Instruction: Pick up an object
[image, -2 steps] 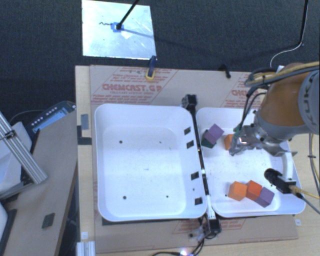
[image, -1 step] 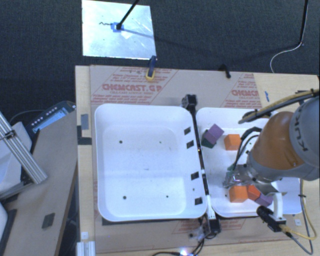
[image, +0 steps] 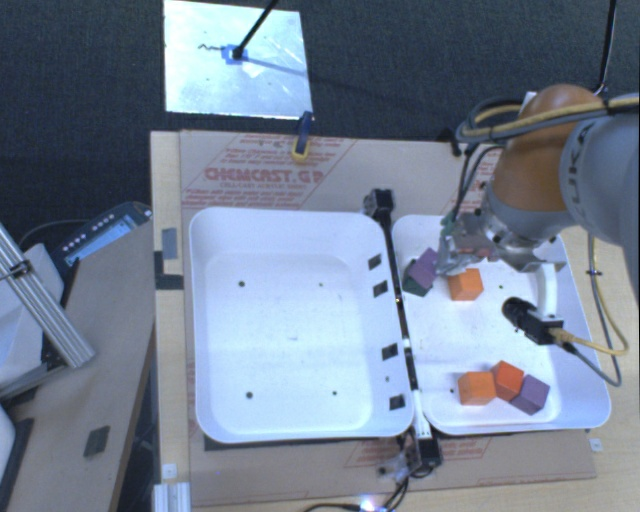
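Note:
My gripper (image: 455, 256) hangs low in the right bin (image: 580, 330), at its upper left part. It sits between a purple block (image: 425, 267) on its left and an orange block (image: 466, 285) just below it. A dark green piece (image: 414, 286) lies under the purple block's lower edge. Near the bin's front lie an orange block (image: 477, 387), a red-orange block (image: 508, 379) and a purple block (image: 531, 394), close together. Nothing shows between the fingers.
The left bin (image: 290, 320) lies beside the right one, with black clips (image: 390, 352) along the shared wall. A black cylinder with a yellow cable (image: 530, 320) sticks out from the arm over the right bin. A shiny metal sheet (image: 238, 60) lies at the back.

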